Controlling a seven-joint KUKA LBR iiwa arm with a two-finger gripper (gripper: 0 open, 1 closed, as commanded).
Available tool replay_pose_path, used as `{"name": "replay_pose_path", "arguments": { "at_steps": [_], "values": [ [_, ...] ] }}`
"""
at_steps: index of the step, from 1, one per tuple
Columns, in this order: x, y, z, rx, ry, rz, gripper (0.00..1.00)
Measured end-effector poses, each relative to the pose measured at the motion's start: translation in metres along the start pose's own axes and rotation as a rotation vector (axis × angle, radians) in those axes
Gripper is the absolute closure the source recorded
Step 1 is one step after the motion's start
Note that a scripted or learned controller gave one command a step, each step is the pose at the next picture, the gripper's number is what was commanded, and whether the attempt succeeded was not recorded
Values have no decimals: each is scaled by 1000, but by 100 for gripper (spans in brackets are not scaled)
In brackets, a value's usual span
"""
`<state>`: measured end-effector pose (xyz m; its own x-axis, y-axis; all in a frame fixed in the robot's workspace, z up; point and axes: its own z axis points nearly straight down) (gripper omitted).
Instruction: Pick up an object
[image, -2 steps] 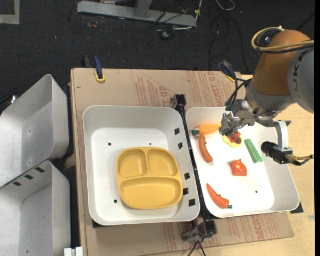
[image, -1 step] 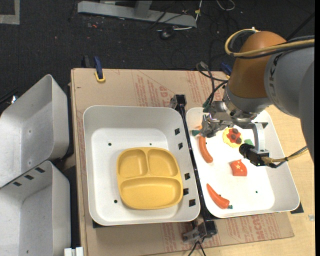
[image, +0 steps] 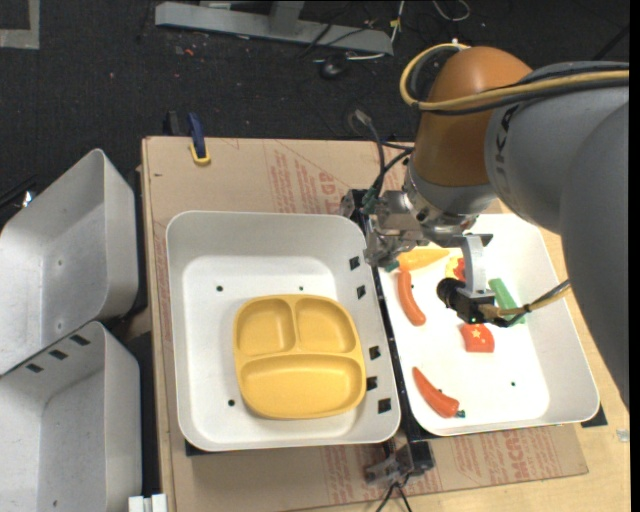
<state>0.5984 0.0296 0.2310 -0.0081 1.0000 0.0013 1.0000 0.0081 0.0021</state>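
A dark, cluttered floor (image: 90, 90) lay behind a brown counter (image: 260, 160) that carried two shallow white bins side by side. In the camera view, the fingers (image: 385, 245) hung over the shared rims of the two bins, at the far corner of the right bin (image: 530, 380). The wrist hardware hid the tips, so I could not tell whether they were open or shut, and nothing could be seen held between them. The nearest candidate was an orange sausage (image: 410, 298), lying in the right bin just toward the view's bottom from the fingers and slightly to their right. Its long axis ran mostly from the top of the view to the bottom, leaning a little rightward at the lower end. I judged that a short descent and a small shift that way, closing across its narrow width, would suit it. A yellow piece (image: 425, 260) lay just to the right of the fingers. Farther right were a green piece (image: 502, 295) and a red piece (image: 478, 338). A red pepper (image: 436, 393) with a green tip lay well below the fingers, near the rim of that bin. To the left of the fingers, the left bin (image: 200, 300) held only a yellow divided tray (image: 298, 355), flat on its floor and well apart from them.
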Motion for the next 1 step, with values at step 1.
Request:
{"name": "replay_pose_path", "arguments": {
  "at_steps": [1],
  "values": [
    [52, -2, -3, 2, 0, 0, 100]
  ]
}}
